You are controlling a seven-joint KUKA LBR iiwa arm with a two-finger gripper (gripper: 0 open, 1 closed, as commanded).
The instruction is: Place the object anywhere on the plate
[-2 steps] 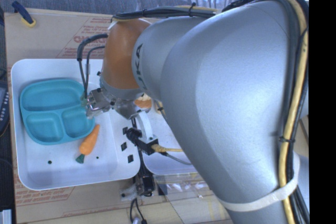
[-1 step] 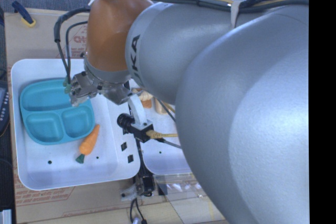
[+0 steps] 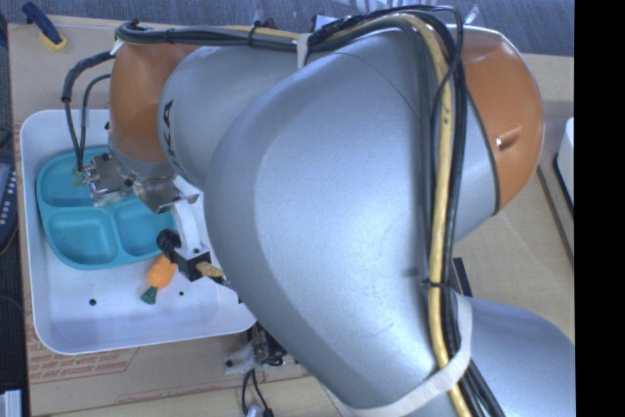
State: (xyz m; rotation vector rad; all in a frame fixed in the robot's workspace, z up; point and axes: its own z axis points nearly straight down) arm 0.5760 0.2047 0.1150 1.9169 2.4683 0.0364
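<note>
Poised low over the plate, the pincer (image 3: 127,186) sat at the end of the arm (image 3: 371,210), whose grey bulk and orange band covered most of the bench in the camera view. Whether the pincer was wide or narrow could not be told from this slant, since the wrist hid its working end, and nothing could be seen gripped in it. Beneath and around it lay the teal plate (image 3: 88,244), a divided dish with several shallow compartments, resting in the left bin (image 3: 59,322) toward its far side. Just beyond the plate's near edge, on the white floor of that bin, lay the orange object (image 3: 158,274), a small carrot-like toy with a green tip pointing toward the near wall. It sat right beside the plate's rim, possibly touching it, but not within any compartment. Judged from this layout, the task was not yet done: the object seemed to be off the plate and not in the pincer. What appeared left was the whole of the job, namely reaching the toy, taking hold of it, lifting it over the rim and setting it down anywhere on the teal surface.
</note>
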